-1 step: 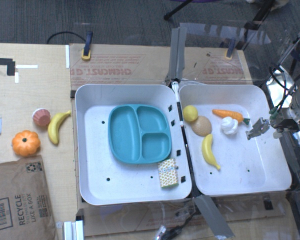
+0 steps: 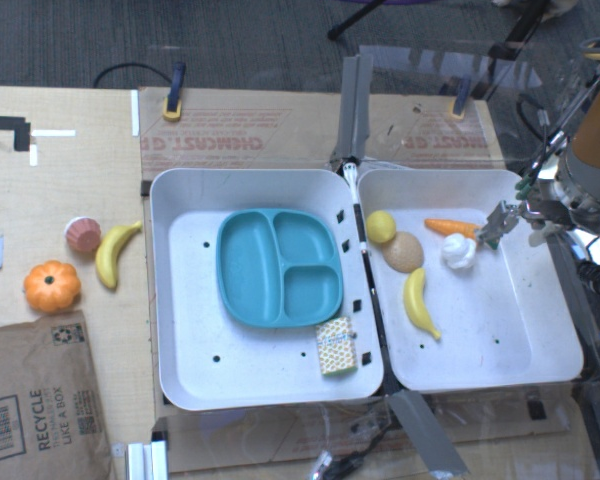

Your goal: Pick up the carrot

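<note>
The carrot is small and orange, lying flat near the back of the right bin, its tip pointing left. My gripper hangs just to the right of the carrot's thick end, close to it, low over the bin floor. Nothing shows between its fingers. A white garlic-like item sits right in front of the carrot.
The right bin also holds a lemon, a brown potato and a banana. The left bin has a teal divided plate and a sponge. On the bench at left lie a banana, pumpkin and pink cupcake.
</note>
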Controlling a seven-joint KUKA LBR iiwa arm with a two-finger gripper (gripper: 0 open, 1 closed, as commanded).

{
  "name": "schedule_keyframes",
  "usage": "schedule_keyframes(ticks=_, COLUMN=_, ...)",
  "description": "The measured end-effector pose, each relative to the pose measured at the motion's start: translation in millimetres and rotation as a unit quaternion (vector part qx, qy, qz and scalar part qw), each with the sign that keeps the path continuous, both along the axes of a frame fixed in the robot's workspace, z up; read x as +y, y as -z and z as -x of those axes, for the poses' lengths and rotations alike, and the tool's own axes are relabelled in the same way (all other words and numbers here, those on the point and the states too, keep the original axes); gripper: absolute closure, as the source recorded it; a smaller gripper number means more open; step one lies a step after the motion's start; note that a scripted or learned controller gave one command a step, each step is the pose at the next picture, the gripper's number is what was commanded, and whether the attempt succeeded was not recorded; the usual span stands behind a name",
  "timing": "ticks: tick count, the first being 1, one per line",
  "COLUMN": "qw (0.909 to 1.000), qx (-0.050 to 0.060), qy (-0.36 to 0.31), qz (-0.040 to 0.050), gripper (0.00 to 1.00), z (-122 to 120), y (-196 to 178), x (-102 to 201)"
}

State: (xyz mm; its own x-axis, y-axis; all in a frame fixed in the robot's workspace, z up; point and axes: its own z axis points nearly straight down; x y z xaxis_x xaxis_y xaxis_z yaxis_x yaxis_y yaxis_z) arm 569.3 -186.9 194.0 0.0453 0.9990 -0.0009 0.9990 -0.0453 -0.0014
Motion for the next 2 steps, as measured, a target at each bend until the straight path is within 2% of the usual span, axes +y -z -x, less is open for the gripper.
schedule_keyframes(ticks=1, qw=0.999, qx=-0.001, qy=-0.046, qz=0.0002, gripper=0.0, z=-56.7, y=88.4, x=50.1)
schedule_keyframes(ticks=2, qw=0.9981, qx=0.0, qy=-0.061, qz=-0.0025, gripper=0.0, z=10.7, y=102.5, x=-28.5)
